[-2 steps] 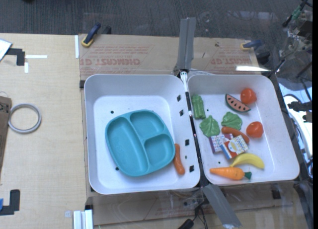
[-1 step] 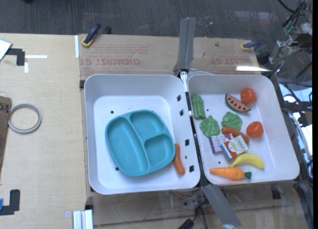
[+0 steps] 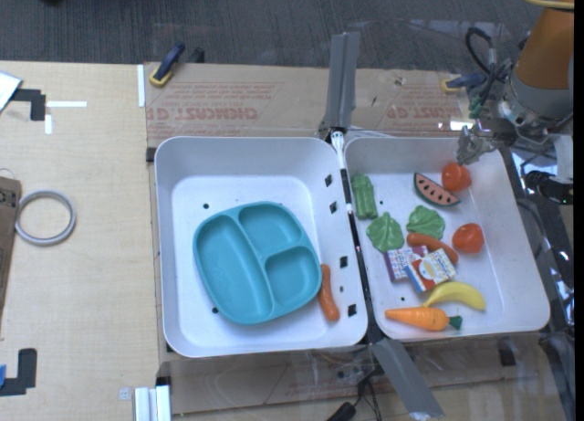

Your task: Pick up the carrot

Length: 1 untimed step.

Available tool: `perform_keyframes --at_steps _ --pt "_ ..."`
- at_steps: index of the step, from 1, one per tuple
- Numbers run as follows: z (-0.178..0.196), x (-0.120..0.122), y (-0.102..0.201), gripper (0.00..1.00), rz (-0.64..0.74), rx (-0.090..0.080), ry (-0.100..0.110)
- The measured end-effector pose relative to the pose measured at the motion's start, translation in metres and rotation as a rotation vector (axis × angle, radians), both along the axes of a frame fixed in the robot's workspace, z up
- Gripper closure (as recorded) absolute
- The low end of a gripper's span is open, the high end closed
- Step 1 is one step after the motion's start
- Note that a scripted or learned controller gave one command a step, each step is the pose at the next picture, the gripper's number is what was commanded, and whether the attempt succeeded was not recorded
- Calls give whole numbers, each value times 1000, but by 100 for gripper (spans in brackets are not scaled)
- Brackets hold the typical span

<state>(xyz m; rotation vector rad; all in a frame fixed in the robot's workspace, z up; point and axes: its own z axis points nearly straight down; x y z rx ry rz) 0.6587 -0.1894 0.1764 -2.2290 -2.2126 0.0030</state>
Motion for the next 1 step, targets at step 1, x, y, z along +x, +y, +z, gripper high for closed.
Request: perform_keyframes --at_steps 1 --pt "102 1 2 100 -181 -1 -3"
